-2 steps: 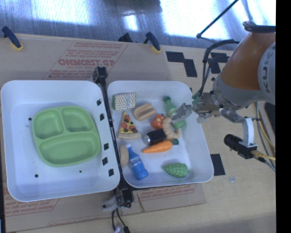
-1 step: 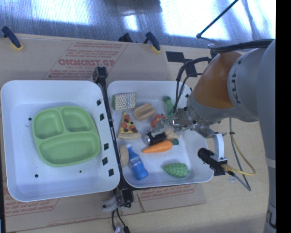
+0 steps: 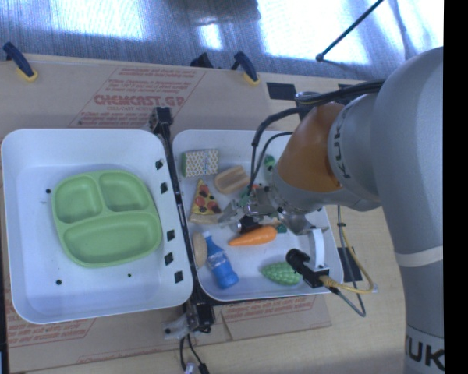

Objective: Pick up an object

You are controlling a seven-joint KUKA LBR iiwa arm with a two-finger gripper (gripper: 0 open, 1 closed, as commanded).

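The grey arm with its orange band reaches in from the right and hangs low over the right-hand white bin [image 3: 312,287], its pincer [image 3: 249,211] down among the toys near the middle of that bin. The wrist covers most of it, so I cannot tell how the pincer stands or whether anything is in it.

The likeliest target, to my eye, is the orange plastic carrot [image 3: 253,238]. It lies on the bin floor just on the near side of the pincer, almost beneath it, with its long axis running left to right and a dark stub (the stalk end, I think) close under the tool. A grasp would go best across the narrow width, so closing along the near-far line.

Around it: a yellow wedge of toy pizza [image 3: 205,200] just to the left, a tan bread-like piece [image 3: 230,179] on the far side, a checked pale-green block [image 3: 200,162] at the far left corner, a small blue bottle [image 3: 220,264] to the near left, and a bumpy green toy [image 3: 280,273] to the near right.

The left-hand white bin [image 3: 15,209] holds a green divided plate [image 3: 105,216], well apart from all this.
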